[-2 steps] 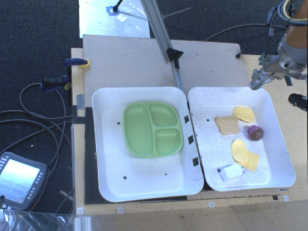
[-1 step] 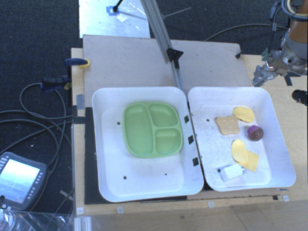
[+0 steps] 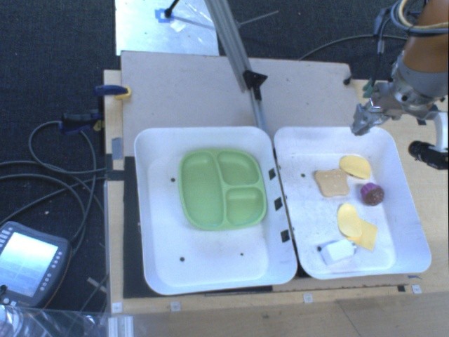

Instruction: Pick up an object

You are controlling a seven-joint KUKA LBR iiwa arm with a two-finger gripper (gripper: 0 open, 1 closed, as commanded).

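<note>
The right bin point(image 3: 400, 161) holds several small items: a tan toast slice point(image 3: 331, 182), a yellow oval piece point(image 3: 356, 166), a purple ball point(image 3: 372, 194), a yellow banana-like piece point(image 3: 349, 220), a yellow cheese slice point(image 3: 365, 236) and a white block point(image 3: 338, 250). My gripper point(image 3: 363, 120) hangs above the back edge of the right bin, away from all of them. Nothing shows between its fingers.
The left bin point(image 3: 154, 258) holds a green divided plate point(image 3: 222, 189). A slanted metal pole point(image 3: 231, 37) crosses the back of the bench. Clamps point(image 3: 112, 90) sit on the bench's left edge, and a teach pendant point(image 3: 28, 262) and cables lie on the floor at the left.
</note>
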